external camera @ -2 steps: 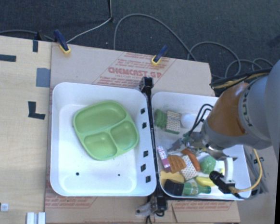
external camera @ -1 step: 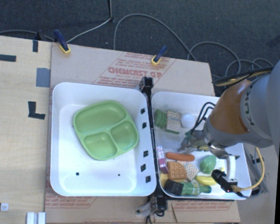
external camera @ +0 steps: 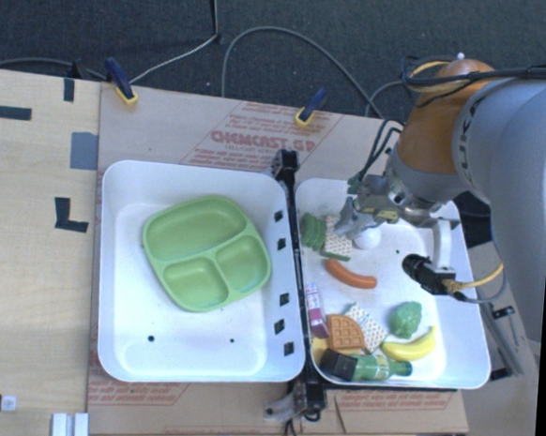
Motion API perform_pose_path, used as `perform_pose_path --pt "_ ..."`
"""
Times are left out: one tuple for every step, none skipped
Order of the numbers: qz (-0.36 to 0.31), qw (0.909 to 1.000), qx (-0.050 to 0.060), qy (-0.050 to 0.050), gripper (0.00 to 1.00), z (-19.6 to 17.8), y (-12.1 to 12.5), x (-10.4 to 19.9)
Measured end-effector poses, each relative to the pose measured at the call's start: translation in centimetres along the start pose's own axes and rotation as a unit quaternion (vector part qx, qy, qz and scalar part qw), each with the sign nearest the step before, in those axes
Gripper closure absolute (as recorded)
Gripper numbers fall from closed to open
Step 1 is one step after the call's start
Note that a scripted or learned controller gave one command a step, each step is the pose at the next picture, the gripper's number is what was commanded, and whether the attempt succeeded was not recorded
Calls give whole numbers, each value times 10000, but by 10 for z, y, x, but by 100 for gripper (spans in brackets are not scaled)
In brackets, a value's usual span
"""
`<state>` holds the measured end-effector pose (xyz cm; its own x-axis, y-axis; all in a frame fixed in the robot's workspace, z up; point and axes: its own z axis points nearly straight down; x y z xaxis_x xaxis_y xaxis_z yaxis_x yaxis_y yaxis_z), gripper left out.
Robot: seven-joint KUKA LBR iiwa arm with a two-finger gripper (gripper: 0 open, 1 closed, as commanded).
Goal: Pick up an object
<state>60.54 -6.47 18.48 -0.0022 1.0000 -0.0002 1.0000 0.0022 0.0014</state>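
- The arm (external camera: 491, 135) reaches in over the right bin (external camera: 464, 364), wrist turned down toward its upper left part.
- The left bin (external camera: 118, 275), well away to the gripper's left, carries a green divided plate (external camera: 206, 251) (no concern of this step).
- The gripper (external camera: 359, 221) sits low beside a small white object (external camera: 368, 236); whether it is open or closed I cannot tell.
- Likely targets lie just beside it: a green piece (external camera: 312, 231) to its left, a hot dog (external camera: 350, 278) just below.
- Best to centre over one item and descend straight, since neighbours crowd close.
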Motion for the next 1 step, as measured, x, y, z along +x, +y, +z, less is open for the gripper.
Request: perform_pose_path --pt "2 10000 13 -3 0 1 -1 -1"
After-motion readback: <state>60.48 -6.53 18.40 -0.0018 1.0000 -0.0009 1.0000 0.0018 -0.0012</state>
